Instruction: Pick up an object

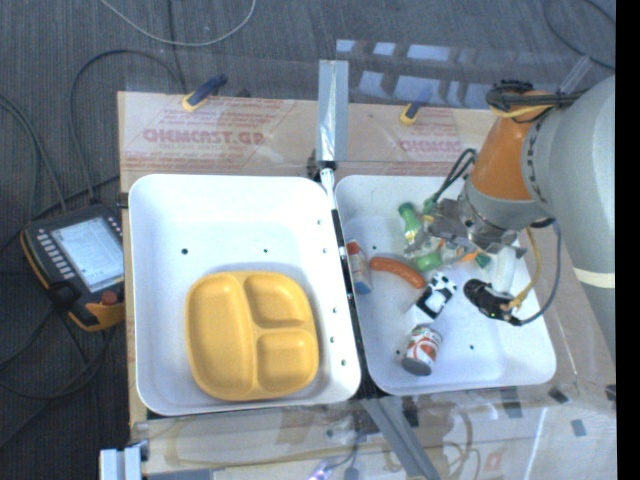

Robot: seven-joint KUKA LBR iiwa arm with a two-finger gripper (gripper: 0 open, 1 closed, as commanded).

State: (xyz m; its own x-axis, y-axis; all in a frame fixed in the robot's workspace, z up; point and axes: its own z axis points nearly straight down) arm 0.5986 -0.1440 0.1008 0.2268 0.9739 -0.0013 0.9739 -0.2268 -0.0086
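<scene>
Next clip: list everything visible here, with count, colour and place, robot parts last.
bins: two, white, side by side on the bench
divided tray: one, yellow, left bin
orange stick: one, orange, right bin, centre
green object: one, green, right bin, upper part
black-and-white block: one, right bin, centre
small can: one, white and red, right bin, lower part
pendant: one, black and orange, floor at left
arm: one, grey with orange band
claw: one, over the right bin's clutter

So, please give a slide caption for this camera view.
KUKA arm's end effector reaches among small objects in the right bin; yellow tray in left bin.
</scene>
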